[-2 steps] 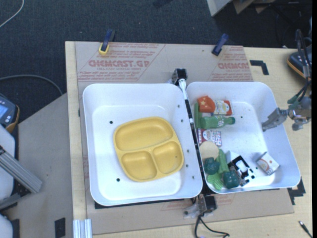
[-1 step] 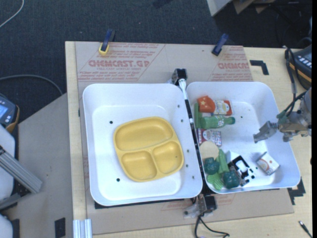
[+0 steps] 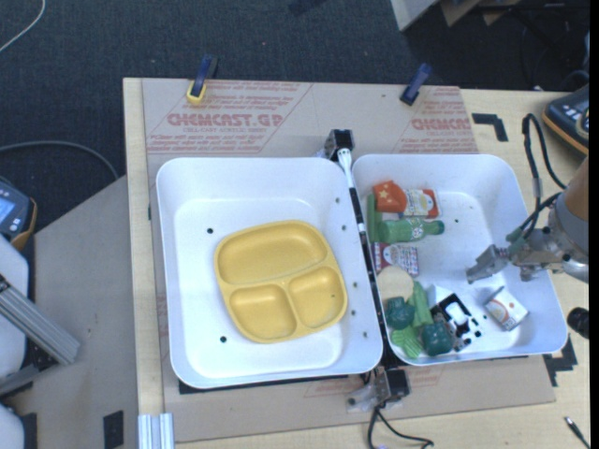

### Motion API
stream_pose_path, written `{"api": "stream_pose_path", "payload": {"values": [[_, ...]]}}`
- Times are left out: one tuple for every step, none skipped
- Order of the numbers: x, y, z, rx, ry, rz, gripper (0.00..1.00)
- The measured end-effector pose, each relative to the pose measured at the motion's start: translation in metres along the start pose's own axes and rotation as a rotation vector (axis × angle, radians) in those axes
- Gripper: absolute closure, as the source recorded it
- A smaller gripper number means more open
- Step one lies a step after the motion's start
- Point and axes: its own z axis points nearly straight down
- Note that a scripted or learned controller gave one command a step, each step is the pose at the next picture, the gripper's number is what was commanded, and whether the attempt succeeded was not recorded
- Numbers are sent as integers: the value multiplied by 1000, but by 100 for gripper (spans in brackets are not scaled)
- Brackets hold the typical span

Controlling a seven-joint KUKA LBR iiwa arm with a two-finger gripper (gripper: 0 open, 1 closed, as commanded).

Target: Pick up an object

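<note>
A small white box (image 3: 504,310) lies just below the end effector (image 3: 493,262), whose grip I cannot tell.

This is a robotics lab or test cell, not a home or shop. Two shallow white bins (image 3: 178,251) sit side by side on a bench topped with protective paper printed "CHEMCAST GP" (image 3: 225,120), the sheet held down by spring clamps (image 3: 199,80) at its far edge. Loose cables (image 3: 23,12) trail across dark carpet (image 3: 140,17) around the bench. An aluminium extrusion rail (image 3: 37,321) crosses the near left corner beside an orange-edged handheld device (image 3: 14,209). The grey robot arm (image 3: 571,223) reaches in from the right.
</note>
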Motion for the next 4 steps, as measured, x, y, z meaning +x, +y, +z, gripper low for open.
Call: {"api": "stream_pose_path", "payload": {"values": [[-1,0,61,-10,-5,2,0],[-4,3,83,-15,-8,1,0],[-2,0,75,-9,-5,1,100],[8,4,20,-13,-6,-3,100]]}}
